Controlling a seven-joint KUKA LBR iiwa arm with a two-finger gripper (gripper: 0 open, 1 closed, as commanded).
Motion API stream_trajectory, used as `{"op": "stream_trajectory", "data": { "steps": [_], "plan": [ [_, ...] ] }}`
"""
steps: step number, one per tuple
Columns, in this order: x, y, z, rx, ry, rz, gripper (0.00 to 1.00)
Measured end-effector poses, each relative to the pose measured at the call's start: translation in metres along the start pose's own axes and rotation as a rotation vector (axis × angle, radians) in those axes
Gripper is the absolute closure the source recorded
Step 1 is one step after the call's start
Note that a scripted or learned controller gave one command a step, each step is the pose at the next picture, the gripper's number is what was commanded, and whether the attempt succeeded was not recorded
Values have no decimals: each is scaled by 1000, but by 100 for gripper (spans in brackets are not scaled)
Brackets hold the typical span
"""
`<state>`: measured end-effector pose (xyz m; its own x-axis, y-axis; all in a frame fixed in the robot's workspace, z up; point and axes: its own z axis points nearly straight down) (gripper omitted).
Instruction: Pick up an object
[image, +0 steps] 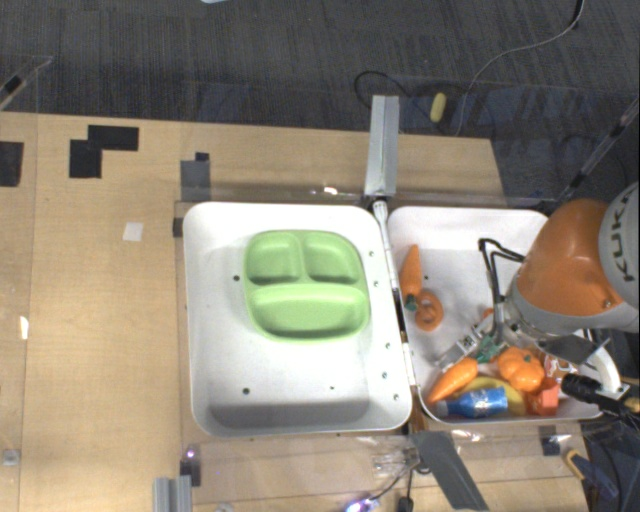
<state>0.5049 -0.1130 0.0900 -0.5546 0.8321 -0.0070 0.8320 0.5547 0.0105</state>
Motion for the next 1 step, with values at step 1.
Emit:
{"op": "stream_trajectory", "data": {
  "steps": [1],
  "plan": [
    [0, 2, -11, -5, -1, 0, 100]
  ]
}}
